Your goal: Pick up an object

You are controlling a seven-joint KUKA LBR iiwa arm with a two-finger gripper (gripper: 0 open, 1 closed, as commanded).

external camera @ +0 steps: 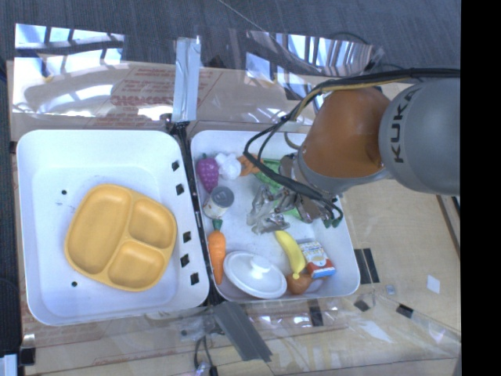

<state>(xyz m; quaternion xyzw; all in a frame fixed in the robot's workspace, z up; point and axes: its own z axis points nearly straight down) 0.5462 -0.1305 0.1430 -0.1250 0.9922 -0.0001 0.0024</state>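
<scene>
Where the left white bin (39,210) sits, a yellow three-compartment plastic tray (120,236) is seen. In the right white bin (344,249), purple toy grapes (208,171), an orange toy carrot (217,251), a white round dish (254,275) and a yellow toy banana (291,252) are noted. The metal end effector (264,214) is lowered mid-bin above the banana; its state cannot be told.
</scene>
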